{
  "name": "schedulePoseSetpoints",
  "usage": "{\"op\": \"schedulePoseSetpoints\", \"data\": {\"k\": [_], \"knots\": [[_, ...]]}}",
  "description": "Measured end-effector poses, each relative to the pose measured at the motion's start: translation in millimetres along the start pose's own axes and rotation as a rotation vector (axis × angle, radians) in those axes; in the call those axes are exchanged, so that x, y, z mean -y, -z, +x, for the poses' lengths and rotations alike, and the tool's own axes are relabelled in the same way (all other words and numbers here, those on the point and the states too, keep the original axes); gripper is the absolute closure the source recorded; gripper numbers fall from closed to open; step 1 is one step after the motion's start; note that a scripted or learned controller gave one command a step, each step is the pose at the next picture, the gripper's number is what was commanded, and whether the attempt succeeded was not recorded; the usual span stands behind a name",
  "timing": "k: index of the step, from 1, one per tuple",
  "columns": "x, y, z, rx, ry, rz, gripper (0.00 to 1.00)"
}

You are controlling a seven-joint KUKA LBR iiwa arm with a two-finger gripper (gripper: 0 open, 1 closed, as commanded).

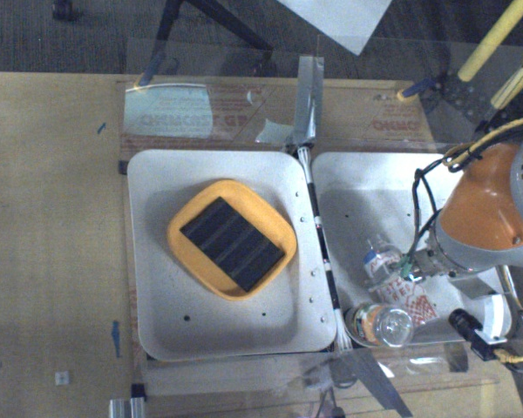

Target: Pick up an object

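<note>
- The two-finger gripper is reaching down into the right shallow white bin, below the grey arm with its orange band; whether it is clenched or released cannot be told here.
- A clear crumpled plastic bottle with a red-and-white label is lying in that bin's 6 o'clock corner, just at the tool's 6 o'clock; contact is unclear.
- The bottle is looking transparent and shiny, its round end facing up beside a greenish cap-like disc.
- The left shallow white bin is holding a yellow rounded-square plastic tray with a dark ribbed panel, sitting tilted near its centre.
</note>
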State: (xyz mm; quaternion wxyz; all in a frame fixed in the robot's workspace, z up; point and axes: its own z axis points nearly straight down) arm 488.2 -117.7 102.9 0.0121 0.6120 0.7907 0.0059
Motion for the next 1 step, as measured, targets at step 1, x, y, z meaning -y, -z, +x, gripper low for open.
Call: {"op": "schedulePoseSetpoints", "data": {"k": [1], "knots": [[-56.3,80.3,21.0,-0.013,0.242,0.021,1.0]]}}
